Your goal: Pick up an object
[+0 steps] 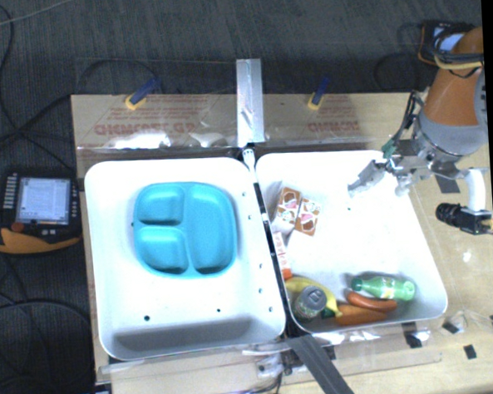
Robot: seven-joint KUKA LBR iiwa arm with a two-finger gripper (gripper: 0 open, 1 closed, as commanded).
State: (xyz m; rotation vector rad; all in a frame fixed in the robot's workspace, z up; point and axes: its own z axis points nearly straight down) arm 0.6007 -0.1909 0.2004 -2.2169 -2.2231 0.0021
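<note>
My gripper (378, 185) hangs over the far right part of the right bin (415, 232), fingers spread open with nothing between them. To its left, a red and white patterned packet (298, 211) lies near the divider. At the bin's near edge lie a green bottle (383, 288), an orange carrot-shaped piece (362, 312) just in front of it, and a yellow item with a grey round top (309, 300). All of these lie well apart from the gripper.
The left bin (120, 316) holds a blue divided plate (184, 227). A handheld pendant with a screen (37, 203) lies left of the bench. A black part (462, 215) sticks out at the right bin's right side.
</note>
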